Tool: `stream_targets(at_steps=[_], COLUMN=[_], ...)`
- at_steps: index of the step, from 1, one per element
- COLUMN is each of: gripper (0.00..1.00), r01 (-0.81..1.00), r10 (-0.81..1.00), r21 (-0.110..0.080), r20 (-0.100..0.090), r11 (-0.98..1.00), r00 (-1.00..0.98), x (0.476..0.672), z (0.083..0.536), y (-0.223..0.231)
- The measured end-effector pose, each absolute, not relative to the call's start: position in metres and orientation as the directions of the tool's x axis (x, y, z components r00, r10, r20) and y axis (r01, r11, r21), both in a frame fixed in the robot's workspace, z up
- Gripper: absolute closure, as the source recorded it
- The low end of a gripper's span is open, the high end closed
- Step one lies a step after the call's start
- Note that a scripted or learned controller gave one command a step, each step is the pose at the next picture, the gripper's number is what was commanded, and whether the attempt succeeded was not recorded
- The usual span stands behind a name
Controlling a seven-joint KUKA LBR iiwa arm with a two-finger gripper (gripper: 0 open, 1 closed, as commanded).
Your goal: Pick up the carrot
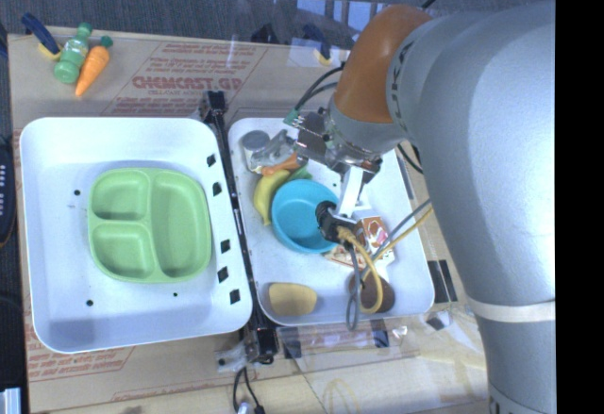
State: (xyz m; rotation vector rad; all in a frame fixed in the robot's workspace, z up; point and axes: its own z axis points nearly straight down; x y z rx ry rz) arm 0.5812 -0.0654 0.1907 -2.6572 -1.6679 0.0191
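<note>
Right now gripper (300,143) hangs over far-left corner of right bin (311,273); open or closed cannot be told from above. Orange carrot (280,164) lies just beside gripper, between grey cup (253,150) and banana (266,195), partly hidden. Blue bowl (297,214) touches banana, mid-bin. Printed packet (375,235) near right edge; tan potato (291,299) at near edge. Left bin (47,308) carries green divided plate (151,223). Outside bins, at bench's far-left corner: second carrot (92,70) beside green bottle (71,58).
</note>
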Motion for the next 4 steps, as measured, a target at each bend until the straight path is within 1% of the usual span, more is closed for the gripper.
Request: stream_targets(at_steps=[1, 2, 3, 4], gripper=[0.00, 0.00, 0.00, 0.00], r01=[0.876, 0.850, 0.779, 0.589], r10=[0.876, 0.850, 0.779, 0.589], r21=[-0.018, -0.004, 0.011, 0.009], r20=[-0.011, 0.001, 0.011, 0.019], r11=[-0.483, -0.527, -0.627, -0.808], r00=[0.482, 0.527, 0.627, 0.808], x=[0.607, 0.658, 0.640, 0.607], z=[0.085, 0.125, 0.100, 0.102], y=[-0.110, -0.115, -0.091, -0.096])
